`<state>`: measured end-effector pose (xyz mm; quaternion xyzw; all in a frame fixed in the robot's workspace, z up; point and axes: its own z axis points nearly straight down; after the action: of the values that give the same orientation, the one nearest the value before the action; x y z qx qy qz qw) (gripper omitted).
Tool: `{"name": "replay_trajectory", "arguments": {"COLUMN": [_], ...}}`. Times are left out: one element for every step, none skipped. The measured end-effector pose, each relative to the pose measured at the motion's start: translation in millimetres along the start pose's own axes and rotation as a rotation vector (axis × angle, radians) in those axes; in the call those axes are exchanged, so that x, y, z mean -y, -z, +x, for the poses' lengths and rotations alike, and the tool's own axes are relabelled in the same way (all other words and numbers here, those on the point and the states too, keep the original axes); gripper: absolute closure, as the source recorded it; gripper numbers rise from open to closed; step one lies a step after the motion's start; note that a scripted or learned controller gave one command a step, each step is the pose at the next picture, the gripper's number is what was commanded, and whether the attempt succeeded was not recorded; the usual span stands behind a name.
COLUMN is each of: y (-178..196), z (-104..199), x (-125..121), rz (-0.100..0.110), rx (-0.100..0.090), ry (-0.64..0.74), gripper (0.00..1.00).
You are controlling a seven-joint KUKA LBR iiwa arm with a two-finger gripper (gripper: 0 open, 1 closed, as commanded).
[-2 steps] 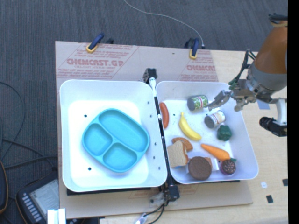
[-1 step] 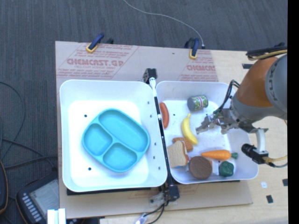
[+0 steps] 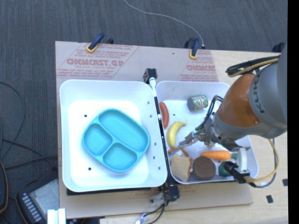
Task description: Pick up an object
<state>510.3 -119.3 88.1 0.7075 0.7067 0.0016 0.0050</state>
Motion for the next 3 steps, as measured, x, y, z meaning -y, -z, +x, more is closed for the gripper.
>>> {"name": "replay_trajectory", "arguments": {"y": [0.8,11.1,0.5], "z": [21.7,22.5,-50.5], "x": [22.4,21.7,8.0], "rz": [-0.007,-0.006,0.003], "rx": [0.003,0.000,-0.006], "ry": [-0.001,-0.001,0.002], "gripper": [0.00,1.00,1.00]}}
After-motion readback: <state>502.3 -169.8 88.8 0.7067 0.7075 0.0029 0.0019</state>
